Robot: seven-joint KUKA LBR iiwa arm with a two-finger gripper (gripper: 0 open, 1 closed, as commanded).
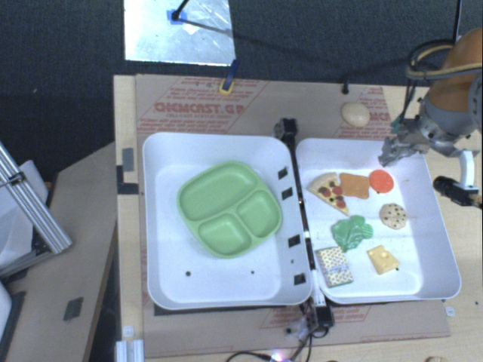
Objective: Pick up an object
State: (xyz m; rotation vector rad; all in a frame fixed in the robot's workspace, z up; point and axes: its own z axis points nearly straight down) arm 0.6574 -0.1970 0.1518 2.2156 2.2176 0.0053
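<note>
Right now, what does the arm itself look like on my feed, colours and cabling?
The arm is grey metal with a rounded orange band above the wrist. Dark cables with a yellowish loop run along its upper part. The end effector is a small grey metal piece. A black fitting sticks out below the wrist.

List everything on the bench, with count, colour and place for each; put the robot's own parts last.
bins: two, white, side by side on the bench
divided plate: one, light green, in the left bin
pizza slice: one, yellow with red spots, right bin, upper left
toast piece: one, orange-brown, beside the pizza slice
round slice: one, red, right of the toast piece
cookie: one, tan with dark spots, right bin, middle right
leafy vegetable: one, green, right bin, centre
cheese wedge: one, yellow, right bin, lower right
wrapped block: one, speckled, right bin, lower left
egg-like ball: one, beige, on the bench behind the right bin
arm: one, grey and orange, at the right
claw: one, grey, over the right bin's far edge
</note>
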